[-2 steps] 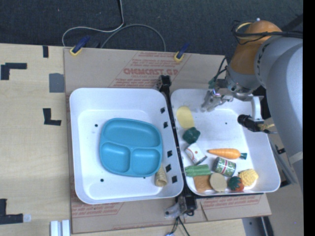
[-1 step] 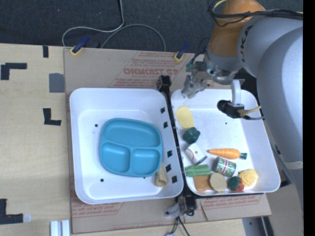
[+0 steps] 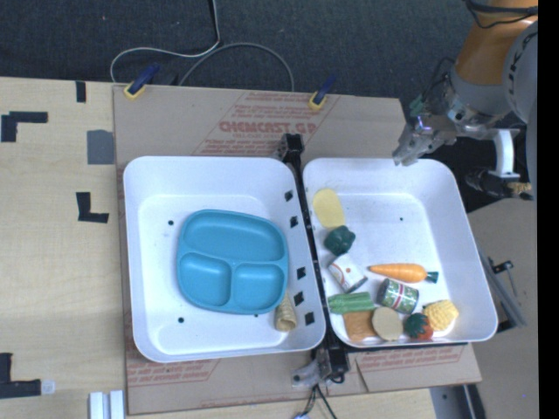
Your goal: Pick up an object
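Observation:
My gripper (image 3: 409, 151) hangs over the far right rim of the right bin (image 3: 441, 234), with nothing seen between its fingers. Toy food lies in the right bin: a yellow piece (image 3: 328, 206), a dark green broccoli (image 3: 339, 239), an orange carrot (image 3: 400, 272), a small can (image 3: 398, 297), a green cucumber (image 3: 349, 303), a corn cob (image 3: 440, 315), a round cracker (image 3: 385, 324), a white bottle (image 3: 348, 274) and a small red piece (image 3: 417, 326). All of them sit in front of and to the left of the gripper, apart from it.
The left bin (image 3: 148, 234) holds a blue divided plate (image 3: 232, 261) and a tan piece (image 3: 286, 316) at its near right corner. A black divider (image 3: 301, 234) joins the bins. Cardboard (image 3: 253, 125) lies beneath them; a cable (image 3: 210, 24) runs behind.

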Controlling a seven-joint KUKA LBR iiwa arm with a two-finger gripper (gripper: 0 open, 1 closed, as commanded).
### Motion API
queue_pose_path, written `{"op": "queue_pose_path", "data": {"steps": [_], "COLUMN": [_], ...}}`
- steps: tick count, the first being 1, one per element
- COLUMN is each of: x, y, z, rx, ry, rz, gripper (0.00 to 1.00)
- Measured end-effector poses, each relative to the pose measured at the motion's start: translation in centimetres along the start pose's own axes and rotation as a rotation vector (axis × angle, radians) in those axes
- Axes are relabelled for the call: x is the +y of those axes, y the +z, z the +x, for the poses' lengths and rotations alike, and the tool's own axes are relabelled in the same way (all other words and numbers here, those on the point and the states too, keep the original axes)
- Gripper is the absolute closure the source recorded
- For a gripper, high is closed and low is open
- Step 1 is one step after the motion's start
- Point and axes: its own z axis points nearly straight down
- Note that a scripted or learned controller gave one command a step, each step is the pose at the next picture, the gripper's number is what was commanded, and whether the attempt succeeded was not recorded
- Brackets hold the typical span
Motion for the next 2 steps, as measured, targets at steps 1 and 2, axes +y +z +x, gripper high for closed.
{"op": "queue_pose_path", "data": {"steps": [1,2], "x": [-1.9,-5.1], "y": [14.1,3.3], "z": [7.5,-0.2], "rx": [0.007,0.002], "ry": [-0.011,-0.002], "rz": [0.008,-0.003], "gripper": [1.00,1.00]}}
